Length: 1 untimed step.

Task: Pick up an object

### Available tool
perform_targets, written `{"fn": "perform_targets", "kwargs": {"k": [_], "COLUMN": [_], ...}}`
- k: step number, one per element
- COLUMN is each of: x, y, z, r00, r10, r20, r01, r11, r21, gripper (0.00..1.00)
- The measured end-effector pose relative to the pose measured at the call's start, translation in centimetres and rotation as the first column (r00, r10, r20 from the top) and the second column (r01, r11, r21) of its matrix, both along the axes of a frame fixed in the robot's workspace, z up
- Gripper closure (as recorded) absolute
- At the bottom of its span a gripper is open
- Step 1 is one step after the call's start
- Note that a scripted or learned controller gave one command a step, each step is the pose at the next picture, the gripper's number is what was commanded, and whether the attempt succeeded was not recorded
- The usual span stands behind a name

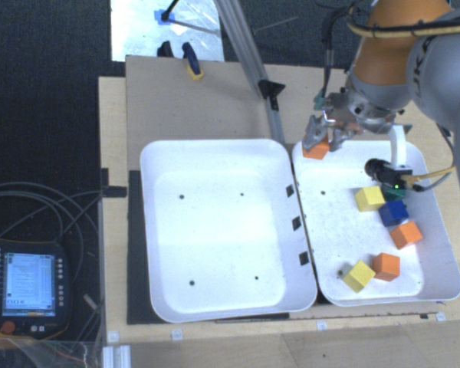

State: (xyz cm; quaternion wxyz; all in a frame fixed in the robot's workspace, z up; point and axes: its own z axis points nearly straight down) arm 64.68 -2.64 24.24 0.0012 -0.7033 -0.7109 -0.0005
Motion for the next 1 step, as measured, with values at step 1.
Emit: {"fn": "perform_targets", "kwargs": {"k": [1], "x": [-0.41], "y": [5.23], "z": [-0.85], "r00": [1.0], "r10": [0.0], "r20": [0.001], "r01": [0.0], "r11": [1.0], "r21": [0.0], "gripper": [1.0]}}
